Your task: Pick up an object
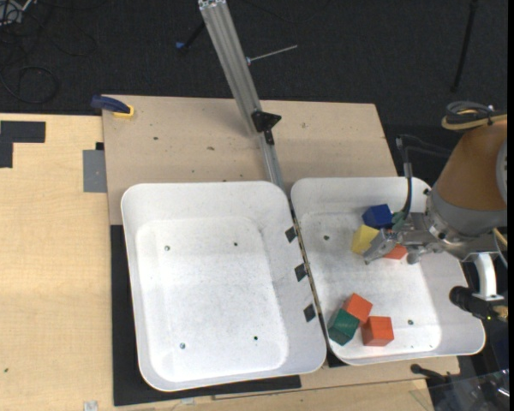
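Wooden bench w/ two white bins: claw [385, 248], grip state can't tell, sits in right bin [445, 336] by yellow block [365, 240], prob. light, stiff; pinch flat sides.

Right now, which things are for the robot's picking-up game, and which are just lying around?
For the job:
gripper
yellow block
blue block
two orange blocks
green block
right bin

Just lying about:
left bin
metal rail
blue-and-yellow clamp
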You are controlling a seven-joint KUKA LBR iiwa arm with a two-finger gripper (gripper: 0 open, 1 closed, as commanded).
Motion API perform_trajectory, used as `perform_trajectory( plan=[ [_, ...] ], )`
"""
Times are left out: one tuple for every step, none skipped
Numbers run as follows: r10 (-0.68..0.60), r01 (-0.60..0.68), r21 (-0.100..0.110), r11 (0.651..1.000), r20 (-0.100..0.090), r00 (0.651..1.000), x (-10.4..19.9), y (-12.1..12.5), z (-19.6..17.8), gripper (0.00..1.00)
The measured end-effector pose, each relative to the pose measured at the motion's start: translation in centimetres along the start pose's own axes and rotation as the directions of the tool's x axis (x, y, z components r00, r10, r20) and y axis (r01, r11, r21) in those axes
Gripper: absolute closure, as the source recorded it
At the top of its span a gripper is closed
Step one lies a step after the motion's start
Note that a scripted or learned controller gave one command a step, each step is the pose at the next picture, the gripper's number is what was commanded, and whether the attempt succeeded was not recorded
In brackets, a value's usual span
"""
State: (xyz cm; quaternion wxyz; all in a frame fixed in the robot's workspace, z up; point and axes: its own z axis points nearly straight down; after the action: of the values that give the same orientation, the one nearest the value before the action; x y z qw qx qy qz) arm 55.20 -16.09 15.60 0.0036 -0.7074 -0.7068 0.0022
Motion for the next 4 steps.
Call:
perform_trajectory(
  plan=[
    [0.001, -0.001, 0.002, 1.000, -0.001, 1.000, -0.7, -0.8, 5.7, 0.00],
    [0.002, -0.002, -0.005, 1.000, 0.001, 1.000, -0.7, -0.8, 6.4, 0.00],
    [0.009, -0.009, -0.004, 1.000, -0.001, 1.000, -0.8, -0.8, 5.4, 1.00],
    [0.009, -0.009, -0.011, 1.000, 0.003, 1.000, -1.3, -1.3, -0.6, 1.00]
  ],
)
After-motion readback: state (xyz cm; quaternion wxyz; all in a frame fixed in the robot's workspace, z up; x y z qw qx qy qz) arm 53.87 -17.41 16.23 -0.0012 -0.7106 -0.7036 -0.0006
